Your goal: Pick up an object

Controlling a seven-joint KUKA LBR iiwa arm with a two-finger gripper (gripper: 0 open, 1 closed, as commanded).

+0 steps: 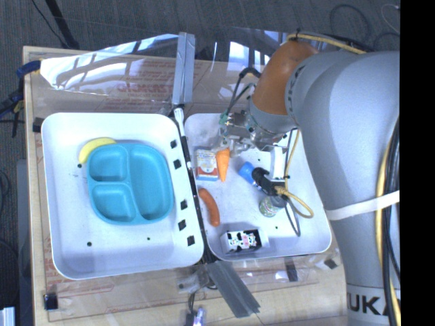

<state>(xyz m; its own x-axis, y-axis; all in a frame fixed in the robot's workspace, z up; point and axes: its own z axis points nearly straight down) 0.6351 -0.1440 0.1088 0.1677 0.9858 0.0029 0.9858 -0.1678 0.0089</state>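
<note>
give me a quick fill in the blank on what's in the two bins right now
1. The blue tray has ____ compartments.
2. The yellow banana lies in the ____ bin, partly under the tray.
3. The carrot lies against the right side of the small ____.
4. The black and white box lies near the ____ rim of the right bin.

Missing words: three; left; carton; front
</note>
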